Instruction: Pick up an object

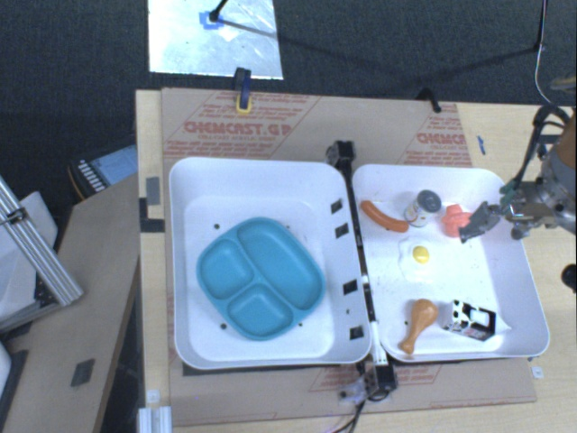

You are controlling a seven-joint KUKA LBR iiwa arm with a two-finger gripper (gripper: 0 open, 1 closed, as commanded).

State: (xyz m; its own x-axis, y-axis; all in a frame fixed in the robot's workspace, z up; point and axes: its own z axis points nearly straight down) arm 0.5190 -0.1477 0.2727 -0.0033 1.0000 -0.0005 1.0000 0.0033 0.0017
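The right bin (518, 287) holds several toy foods: an orange sausage (384, 216), a small grey-topped can (422, 207), a pink block (455, 218), a fried egg (418, 255), a tan drumstick (417, 322) and a black-and-white carton (472, 319). My gripper (498, 225) hangs over the bin's right side, just right of the pink block. It is open, with nothing between its fingers. One dark finger (475, 223) points down-left toward the pink block.
The left bin (185, 242) carries a blue divided plate (260, 277). A black divider strip (353, 242) runs between the two bins. The arm enters from the right edge above the bin's rim. Cardboard lies under both bins.
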